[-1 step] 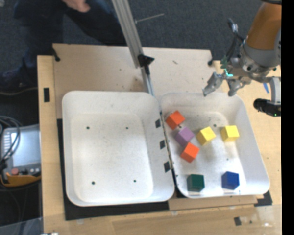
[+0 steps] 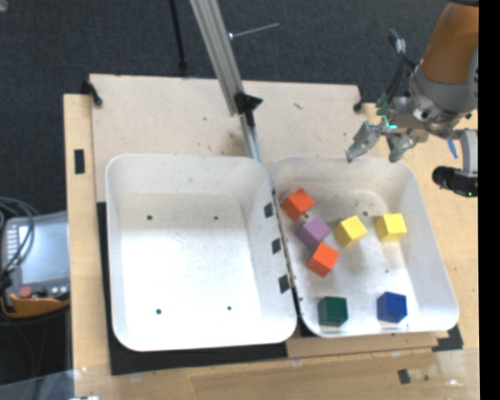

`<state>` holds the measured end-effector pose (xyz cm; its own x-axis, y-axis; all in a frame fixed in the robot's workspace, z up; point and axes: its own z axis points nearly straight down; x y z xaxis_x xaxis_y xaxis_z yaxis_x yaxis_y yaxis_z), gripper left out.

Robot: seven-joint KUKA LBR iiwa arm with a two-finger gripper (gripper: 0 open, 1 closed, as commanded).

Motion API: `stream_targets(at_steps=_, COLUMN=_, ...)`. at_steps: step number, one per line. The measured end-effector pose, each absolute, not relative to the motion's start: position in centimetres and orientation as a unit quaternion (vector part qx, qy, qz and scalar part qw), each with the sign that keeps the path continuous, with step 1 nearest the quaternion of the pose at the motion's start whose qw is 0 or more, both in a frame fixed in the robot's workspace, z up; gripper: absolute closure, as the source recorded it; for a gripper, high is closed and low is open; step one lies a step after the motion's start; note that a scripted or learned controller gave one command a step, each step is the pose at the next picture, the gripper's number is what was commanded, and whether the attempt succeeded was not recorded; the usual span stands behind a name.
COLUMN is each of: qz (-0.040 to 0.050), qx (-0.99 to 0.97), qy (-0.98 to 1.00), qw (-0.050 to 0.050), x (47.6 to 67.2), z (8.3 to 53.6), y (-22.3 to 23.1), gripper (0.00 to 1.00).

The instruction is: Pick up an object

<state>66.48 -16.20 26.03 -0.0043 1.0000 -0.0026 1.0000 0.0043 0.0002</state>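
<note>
Contents, right bin [image 2: 425, 215]: seven small blocks, all lying loose on the white floor.

- Orange block [image 2: 297, 203], at ten o'clock of the group, close to the wall shared with the other bin.
- Purple block [image 2: 314, 231], just below it, touching or nearly touching a second orange block [image 2: 322, 259] at its five o'clock.
- Yellow block [image 2: 349, 230], near the bin's middle, tilted on the diagonal.
- Second yellow block [image 2: 391, 225], at three o'clock of the first, a little apart from it.
- Green block [image 2: 332, 311], at six o'clock, near the front wall.
- Blue block [image 2: 392, 307], at three o'clock of the green one, also near the front wall.

Gripper [image 2: 375, 146]: poised over the back rim of the right bin at twelve o'clock from the yellow blocks, well apart from every block. Its two fingers are spread wide with nothing between them; it touches no block. Whether the fingertips meet the bin rim cannot be told.

Arm [image 2: 446, 52]: grey wrist below an orange segment, entering from two o'clock; its upper part is cut off by the frame.

Left bin [image 2: 192, 252]: white, dotted with small dark marks.

Metal pole [image 2: 221, 52]: slants from the top edge down to the junction of the two bins; its foot is hard to make out.

Grey device [image 2: 25, 261]: at nine o'clock, beside the bench, partly cut off by the frame's edge.
</note>
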Motion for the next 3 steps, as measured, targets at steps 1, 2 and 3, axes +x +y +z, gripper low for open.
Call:
stream_targets(at_steps=1, qz=-0.0021, qx=0.707, qy=0.707, qw=-0.001, x=66.2, z=19.8, y=-16.6, gripper=0.0)
stream_targets(at_steps=2, qz=-0.0016, qx=0.707, qy=0.708, qw=-0.001, x=66.4, z=15.6, y=-16.4, gripper=0.0)
stream_targets(at_steps=3, qz=-0.0015, qx=0.707, qy=0.707, qw=-0.001, x=66.3, z=10.4, y=-16.5, gripper=0.0)
